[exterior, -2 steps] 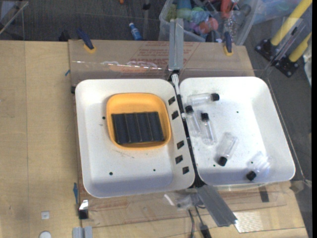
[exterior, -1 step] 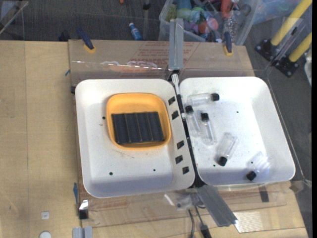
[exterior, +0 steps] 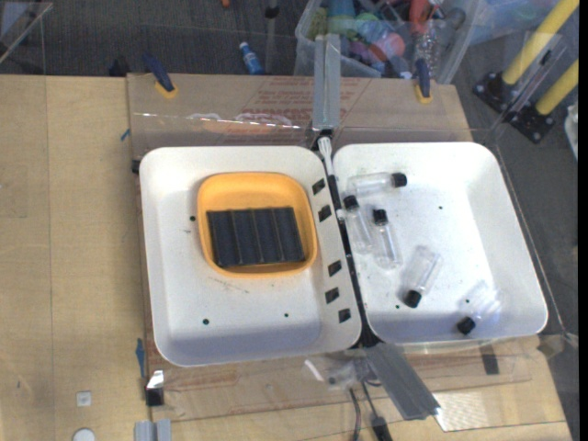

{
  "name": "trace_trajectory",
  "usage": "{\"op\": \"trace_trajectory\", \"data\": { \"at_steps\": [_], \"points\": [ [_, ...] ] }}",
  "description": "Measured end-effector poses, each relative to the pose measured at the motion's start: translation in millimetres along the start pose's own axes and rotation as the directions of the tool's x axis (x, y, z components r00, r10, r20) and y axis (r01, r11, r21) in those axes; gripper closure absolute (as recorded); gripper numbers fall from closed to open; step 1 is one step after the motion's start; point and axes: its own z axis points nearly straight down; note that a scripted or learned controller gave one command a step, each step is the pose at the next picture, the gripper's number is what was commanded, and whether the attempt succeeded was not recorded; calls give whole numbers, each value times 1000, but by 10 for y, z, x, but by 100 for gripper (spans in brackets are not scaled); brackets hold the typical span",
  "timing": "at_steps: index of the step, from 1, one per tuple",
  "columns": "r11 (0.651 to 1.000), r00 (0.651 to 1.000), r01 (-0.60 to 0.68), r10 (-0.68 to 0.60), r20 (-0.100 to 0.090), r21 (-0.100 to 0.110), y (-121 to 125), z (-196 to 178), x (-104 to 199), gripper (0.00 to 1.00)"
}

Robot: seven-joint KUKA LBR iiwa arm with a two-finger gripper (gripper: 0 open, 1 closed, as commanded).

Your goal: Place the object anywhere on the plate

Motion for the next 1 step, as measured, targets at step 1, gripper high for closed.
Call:
{"op": "trace_trajectory", "data": {
  "at_steps": [1],
  "points": [
    [953,953,302,-302,-3,2,-61,-41,-83,100]
  ]
}}
